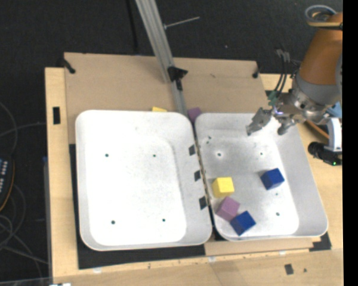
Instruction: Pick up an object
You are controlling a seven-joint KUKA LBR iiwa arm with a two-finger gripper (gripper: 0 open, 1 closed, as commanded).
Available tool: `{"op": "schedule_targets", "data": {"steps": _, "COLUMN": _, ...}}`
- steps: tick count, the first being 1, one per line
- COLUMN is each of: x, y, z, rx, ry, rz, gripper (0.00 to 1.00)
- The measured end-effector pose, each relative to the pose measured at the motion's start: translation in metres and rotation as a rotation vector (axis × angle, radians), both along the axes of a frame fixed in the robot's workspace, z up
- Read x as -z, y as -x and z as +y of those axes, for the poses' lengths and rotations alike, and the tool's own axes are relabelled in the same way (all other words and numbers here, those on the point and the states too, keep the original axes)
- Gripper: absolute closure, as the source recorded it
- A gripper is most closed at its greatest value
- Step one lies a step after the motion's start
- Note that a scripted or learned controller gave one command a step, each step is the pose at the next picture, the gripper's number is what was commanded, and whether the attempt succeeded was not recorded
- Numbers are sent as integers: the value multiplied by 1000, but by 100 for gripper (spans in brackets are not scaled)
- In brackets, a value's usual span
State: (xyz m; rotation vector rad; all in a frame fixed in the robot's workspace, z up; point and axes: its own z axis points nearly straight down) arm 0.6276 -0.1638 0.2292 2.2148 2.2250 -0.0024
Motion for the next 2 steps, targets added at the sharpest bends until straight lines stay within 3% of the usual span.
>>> {"op": "schedule_targets", "data": {"steps": 1, "x": 134, "y": 39, "z": 54, "rx": 0, "ry": -3, "rz": 4, "gripper": 0}}
{"op": "schedule_targets", "data": {"steps": 2, "x": 131, "y": 100, "z": 59, "rx": 6, "ry": -1, "rz": -3, "gripper": 0}}
